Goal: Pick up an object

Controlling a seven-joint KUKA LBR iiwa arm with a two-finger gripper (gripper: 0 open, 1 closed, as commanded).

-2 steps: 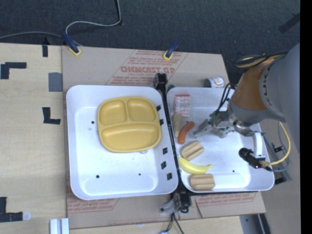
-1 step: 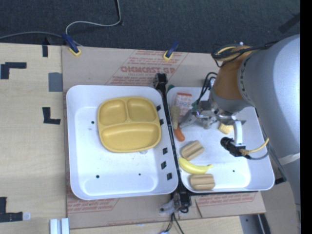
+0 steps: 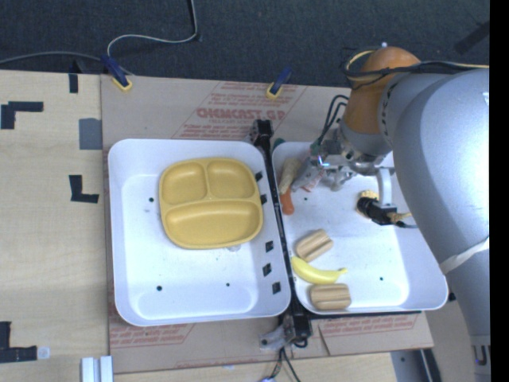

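Two shallow white bins sit side by side, seen from above at a slant. The left bin lies well to the left of the gripper. It holds a yellow plate with three compartments. The plate lies flat, well left of the gripper and a little lower in the picture.

The gripper is over the upper left part of the right bin, near the wall that bin shares with its neighbour. Just left of the gripper, between it and that wall, lies a pale tan piece. It is tilted, with its upper end pointing toward the gripper. A small orange piece sits at its lower end, down and to the left of the gripper. Whether the two pieces touch, or are one thing, cannot be told. The tan piece is the thing nearest the gripper, but whether the gripper touches it cannot be told. Whether the gripper is released or clenched also cannot be told, as the view is too small and cluttered there.

Below the gripper and well apart from it lies a bread roll. A banana lies just beyond it, and a second bread roll is farthest from the gripper.

Up and to the right of the gripper are the orange band and the broad grey arm.
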